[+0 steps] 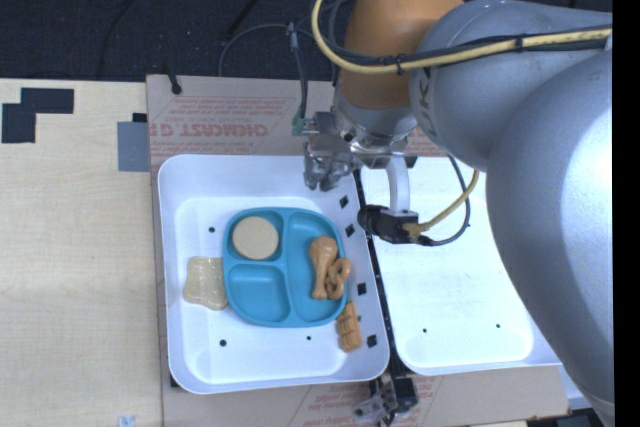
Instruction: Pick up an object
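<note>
Start at your left: a pale beige, soft-looking flat slab lies in the left white bin, touching the blue plastic compartment tray. You see a round tan disc in the tray's upper-left compartment and a tan bone-shaped toy in its right compartment; a small ridged tan piece sits just beside the tray. The bone looks light and stiff; take it across its narrow shaft. The gripper hangs over the bin's far edge, and whether its jaws stand wide or narrow you cannot tell.
</note>
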Available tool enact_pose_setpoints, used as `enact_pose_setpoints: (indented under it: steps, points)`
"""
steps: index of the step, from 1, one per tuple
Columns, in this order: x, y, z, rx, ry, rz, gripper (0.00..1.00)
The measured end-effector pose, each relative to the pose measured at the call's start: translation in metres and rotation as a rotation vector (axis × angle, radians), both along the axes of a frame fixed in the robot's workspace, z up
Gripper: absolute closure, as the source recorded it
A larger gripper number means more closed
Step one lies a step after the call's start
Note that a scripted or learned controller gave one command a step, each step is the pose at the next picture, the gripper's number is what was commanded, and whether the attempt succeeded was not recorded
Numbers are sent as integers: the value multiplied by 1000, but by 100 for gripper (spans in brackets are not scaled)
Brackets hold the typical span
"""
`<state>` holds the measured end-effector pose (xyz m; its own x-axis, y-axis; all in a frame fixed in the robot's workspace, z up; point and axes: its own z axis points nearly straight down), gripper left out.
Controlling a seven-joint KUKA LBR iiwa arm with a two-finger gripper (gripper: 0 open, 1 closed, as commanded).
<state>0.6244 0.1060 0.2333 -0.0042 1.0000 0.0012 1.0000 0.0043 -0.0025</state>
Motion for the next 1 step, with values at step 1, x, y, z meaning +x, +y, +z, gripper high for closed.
enact_pose_setpoints:
  steps: [1]
  points:
    - [-1, -2, 0, -2, 1, -1, 0]
